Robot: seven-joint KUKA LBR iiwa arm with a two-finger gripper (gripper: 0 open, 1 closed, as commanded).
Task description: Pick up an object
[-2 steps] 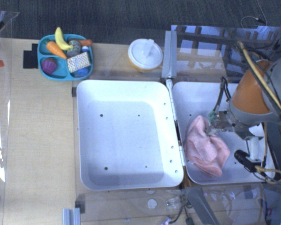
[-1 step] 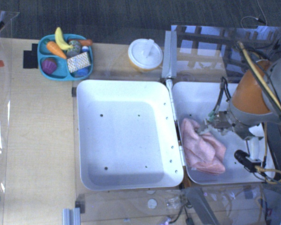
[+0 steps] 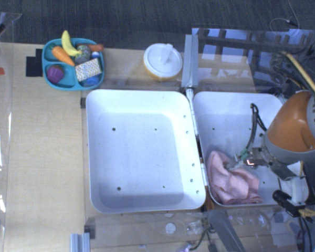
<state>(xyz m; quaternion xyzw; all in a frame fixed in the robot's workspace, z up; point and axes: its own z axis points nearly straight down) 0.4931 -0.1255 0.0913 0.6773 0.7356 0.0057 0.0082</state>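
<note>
While the arm [image 3: 294,127] reaches in from the right, its gripper [image 3: 240,160] sits low over the right bin [image 3: 226,114], at the right-hand edge of a crumpled pink cloth [image 3: 232,178]. This cloth, the task's thing, lies in the near left corner of that bin, bunched against the wall that divides the two bins. Whether the fingers stand apart or together cannot be told at this size, since the tip is dark, small and partly lost against the folds; no fabric is seen between them, so no hold can be claimed. A small reddish light glows on the gripper body just above the cloth.

The step in hand is judged to be the approach or the closing on the cloth, not the lift: the cloth rests flat on the bin floor with no part raised. The next move calls for the fingers to pinch a raised fold rather than flat fabric, then a straight rise clear of the bin wall, because soft cloth may slip or trail.

Beside it, the left bin [image 3: 142,146] is nearer the middle of the bench [image 3: 37,151]. At the far edge stand a blue divided tray [image 3: 48,76] of toy food, including a banana [image 3: 68,44] and a carrot [image 3: 63,55], and a yellow tub with a white lid [image 3: 163,60].
</note>
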